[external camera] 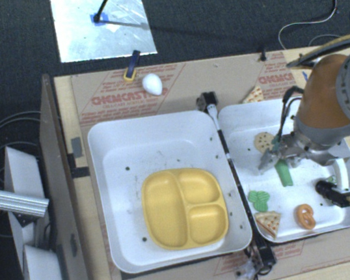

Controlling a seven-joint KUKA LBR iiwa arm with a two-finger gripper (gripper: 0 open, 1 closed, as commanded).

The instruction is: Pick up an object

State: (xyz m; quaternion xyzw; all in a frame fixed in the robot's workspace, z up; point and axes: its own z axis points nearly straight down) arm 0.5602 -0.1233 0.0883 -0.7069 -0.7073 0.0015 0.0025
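The right bin [346, 224] holds several small toy foods. A round tan waffle cookie [263, 140] lies at its far left. A green stick [284, 174] lies in the middle, just below my gripper [276, 155]. A leafy green piece [259, 199], a tan triangular slice [269, 222] and an orange pretzel [304, 216] lie along the near edge. My gripper hangs low over the bin between the cookie and the green stick, and its body hides the stick's top end.
The left bin [114, 152] holds a yellow divided plate [184, 207]. Behind the bins on the cardboard lie a white egg [151, 83], a small yellow and blue item [131, 68] and a tan cracker [253, 95]. The arm [333, 101] covers the right bin's far right.
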